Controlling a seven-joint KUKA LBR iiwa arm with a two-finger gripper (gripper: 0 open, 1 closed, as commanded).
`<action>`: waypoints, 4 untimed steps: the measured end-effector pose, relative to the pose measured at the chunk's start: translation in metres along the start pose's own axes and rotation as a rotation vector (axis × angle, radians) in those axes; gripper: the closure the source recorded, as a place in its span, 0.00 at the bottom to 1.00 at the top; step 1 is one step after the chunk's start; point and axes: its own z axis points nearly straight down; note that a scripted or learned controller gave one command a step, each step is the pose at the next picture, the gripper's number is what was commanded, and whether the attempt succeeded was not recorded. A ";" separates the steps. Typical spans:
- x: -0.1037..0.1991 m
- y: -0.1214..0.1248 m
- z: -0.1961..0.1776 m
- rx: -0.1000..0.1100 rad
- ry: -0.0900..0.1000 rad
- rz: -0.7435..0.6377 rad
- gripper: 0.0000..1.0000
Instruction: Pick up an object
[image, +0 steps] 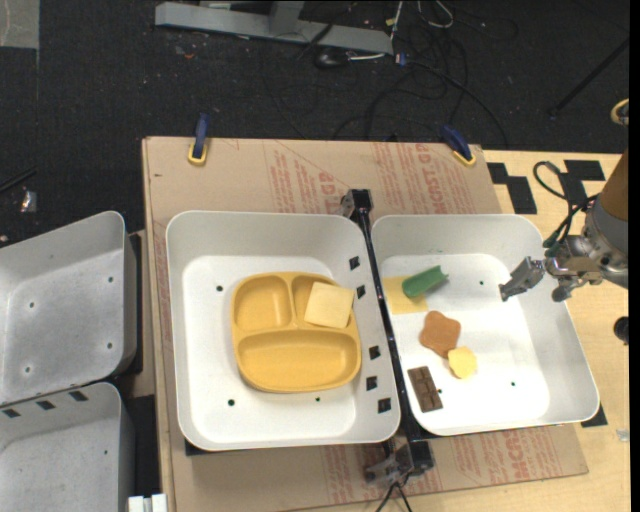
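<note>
The gripper (540, 277) is positioned over the upper right part of the right bin (575, 375), close to that bin's right wall, with the arm (612, 215) entering from the right edge of the view. Two fingers are visible, one extending leftward over the bin floor and one nearer the wall, with a clear gap between them; they stand apart and nothing is seen between them. The nearest object is a green block (424, 281), lying to the left of the gripper in the upper left part of the same bin and resting partly on a pale yellow flat piece (398, 299). Below these lies an orange-brown irregular piece (439, 332), and a small yellow piece (462, 363) touches its lower right edge. A dark brown rectangular bar (424, 388) lies near the lower left of the bin, close to the divider between the bins. All five objects are well apart from the gripper. The left bin (195, 405) contains a yellow compartment plate (290, 365), and a cream square piece (328, 305) rests on the plate's upper right compartment. Both bins sit on a cardboard-covered bench (260, 175).
</note>
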 end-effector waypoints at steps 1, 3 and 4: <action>0.000 0.003 -0.007 -0.012 -0.003 -0.003 0.00; 0.010 0.005 0.108 -0.007 -0.001 -0.002 0.00; 0.009 0.007 0.094 -0.014 -0.004 -0.002 1.00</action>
